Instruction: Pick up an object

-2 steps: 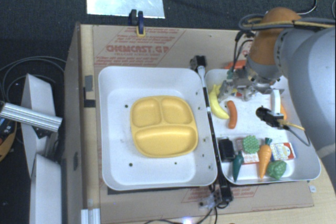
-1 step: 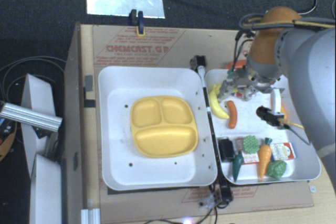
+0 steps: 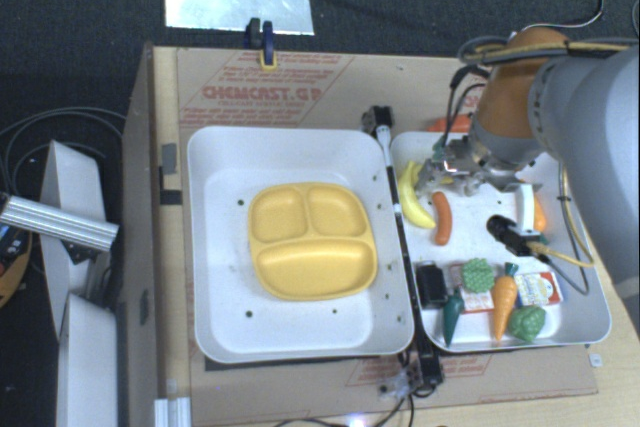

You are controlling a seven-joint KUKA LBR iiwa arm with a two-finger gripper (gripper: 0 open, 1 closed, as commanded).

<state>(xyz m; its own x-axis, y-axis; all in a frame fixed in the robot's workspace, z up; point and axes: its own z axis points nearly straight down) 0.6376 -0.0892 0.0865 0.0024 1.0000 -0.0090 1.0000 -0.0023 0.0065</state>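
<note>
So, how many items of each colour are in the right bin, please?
Yellow: 1, the banana
Orange: 2, the sausage and the carrot
Green: 3, the knobbly vegetable, the dark pepper, the leafy piece
Total: 6

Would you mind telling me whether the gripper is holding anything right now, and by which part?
It cannot be told: the gripper hangs above the right white bin near the yellow toy banana, and nothing shows between its fingers.

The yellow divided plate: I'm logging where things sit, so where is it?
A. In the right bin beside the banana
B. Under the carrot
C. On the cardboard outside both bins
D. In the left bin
D: the yellow divided plate lies flat in the middle of the left bin, apart from the toy food.
</note>
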